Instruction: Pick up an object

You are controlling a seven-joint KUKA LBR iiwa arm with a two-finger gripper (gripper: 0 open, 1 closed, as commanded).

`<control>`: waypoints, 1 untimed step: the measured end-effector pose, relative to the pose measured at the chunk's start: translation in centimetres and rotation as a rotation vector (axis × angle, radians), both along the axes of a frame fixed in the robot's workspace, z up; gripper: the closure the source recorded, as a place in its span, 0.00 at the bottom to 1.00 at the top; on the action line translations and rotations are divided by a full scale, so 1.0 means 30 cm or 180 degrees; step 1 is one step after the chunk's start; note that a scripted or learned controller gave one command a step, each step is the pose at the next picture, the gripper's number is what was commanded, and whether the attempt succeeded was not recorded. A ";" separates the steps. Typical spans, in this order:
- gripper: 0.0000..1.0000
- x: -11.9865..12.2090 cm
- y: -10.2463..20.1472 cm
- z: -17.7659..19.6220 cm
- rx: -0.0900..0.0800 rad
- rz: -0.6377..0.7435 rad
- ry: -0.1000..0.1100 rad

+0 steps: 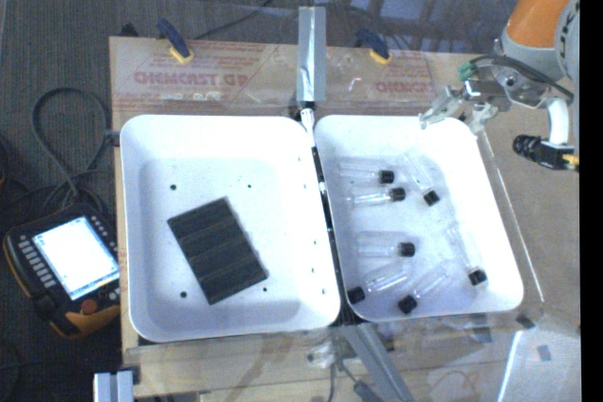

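Observation:
Several clear vials with black caps lie scattered in the right bin point(510, 295), among them one near the back point(369, 174), one in the middle point(386, 249) and one at the front right point(464, 261). A black ridged rectangular pad point(217, 249) lies flat in the left bin point(132, 202). My gripper point(454, 116) hangs above the back right corner of the right bin, well above the vials. Its fingers are spread open with nothing between them. The arm's orange band point(545, 9) rises at the upper right.
A metal post point(311, 52) stands at the back between the two bins. Two clamps point(171, 38) point(375, 47) hold the wooden board point(217, 75) behind them. A teach pendant point(61, 264) and its cable lie on the floor to the left.

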State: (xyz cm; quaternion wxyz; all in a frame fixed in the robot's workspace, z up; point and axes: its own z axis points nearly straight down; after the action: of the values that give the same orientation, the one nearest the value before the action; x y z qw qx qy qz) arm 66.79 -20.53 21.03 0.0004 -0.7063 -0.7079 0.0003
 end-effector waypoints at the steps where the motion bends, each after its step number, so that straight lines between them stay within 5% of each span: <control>1: 0.00 -0.077 0.049 -0.360 -0.0005 0.0199 0.0005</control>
State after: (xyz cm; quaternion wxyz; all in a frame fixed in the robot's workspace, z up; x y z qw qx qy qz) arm 64.47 -19.06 10.22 0.0004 -0.6838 -0.7296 0.0013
